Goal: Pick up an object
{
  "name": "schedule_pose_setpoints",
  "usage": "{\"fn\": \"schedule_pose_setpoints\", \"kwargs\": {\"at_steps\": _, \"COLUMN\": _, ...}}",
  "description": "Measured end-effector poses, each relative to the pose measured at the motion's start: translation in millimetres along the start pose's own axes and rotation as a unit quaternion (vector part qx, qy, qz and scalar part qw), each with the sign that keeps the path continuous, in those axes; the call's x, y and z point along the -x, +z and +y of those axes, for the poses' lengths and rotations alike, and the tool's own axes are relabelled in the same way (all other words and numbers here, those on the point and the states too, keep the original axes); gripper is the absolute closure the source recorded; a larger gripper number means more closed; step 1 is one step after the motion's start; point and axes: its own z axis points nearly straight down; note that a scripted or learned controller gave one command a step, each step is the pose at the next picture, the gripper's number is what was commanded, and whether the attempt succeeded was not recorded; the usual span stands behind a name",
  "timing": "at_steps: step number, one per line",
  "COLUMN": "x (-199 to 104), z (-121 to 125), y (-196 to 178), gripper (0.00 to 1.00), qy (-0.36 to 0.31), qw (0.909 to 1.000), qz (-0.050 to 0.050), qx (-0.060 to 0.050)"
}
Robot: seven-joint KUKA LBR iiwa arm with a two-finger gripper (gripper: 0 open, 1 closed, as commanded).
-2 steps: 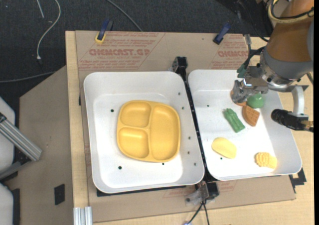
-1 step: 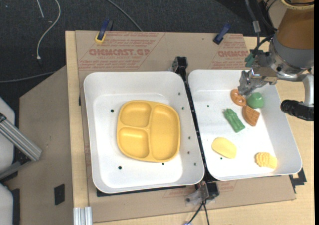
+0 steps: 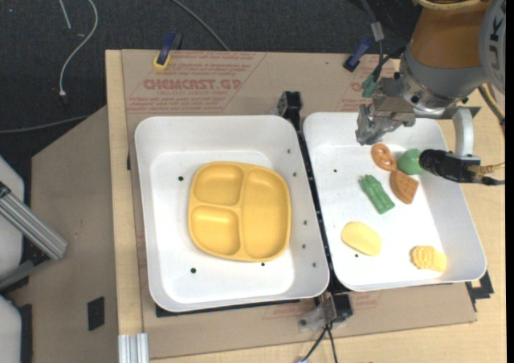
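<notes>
The right bin [image 3: 474, 233] carries the loose things that could be picked up. A green block [image 3: 377, 193] lies slanted near its middle. Right of it sits a brown waffle-like piece [image 3: 405, 188], touching or just beside a green rounded piece [image 3: 410, 161] that is partly covered by a black part of the arm, so its full shape cannot be told. An orange pretzel-shaped piece [image 3: 384, 157] lies at the far side of this group, right under the tool [image 3: 374, 133]. Nearer the front edge rest a pale yellow oval [image 3: 361, 238] and, further right, a yellow ribbed piece [image 3: 428, 258], apart from each other.

The tool hangs low over the far part of the right bin, its tip just above or against the pretzel-shaped piece; which of the two I cannot tell. It is dark and seen from above, so whether it is parted or closed cannot be made out, and nothing is seen gripped in it. The arm's upper part is cut off at the top right corner.

The left bin [image 3: 161, 193] holds a yellow divided tray [image 3: 239, 210] with three compartments. Both bins rest on a worktop [image 3: 120, 112] of cardboard with red printing.
</notes>
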Motion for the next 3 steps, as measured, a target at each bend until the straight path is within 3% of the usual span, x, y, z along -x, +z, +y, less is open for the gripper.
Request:
{"fn": "schedule_pose_setpoints", "kwargs": {"at_steps": 1, "x": -45.0, "z": 18.8, "y": 3.8, "gripper": 1.0, "qy": 0.0, "qw": 1.0, "qz": 0.0, "qx": 0.0}}
{"fn": "schedule_pose_setpoints", "kwargs": {"at_steps": 3, "x": -132.3, "z": 46.1, "y": 50.3, "gripper": 1.0, "qy": 0.001, "qw": 1.0, "qz": 0.0, "qx": -0.002}}
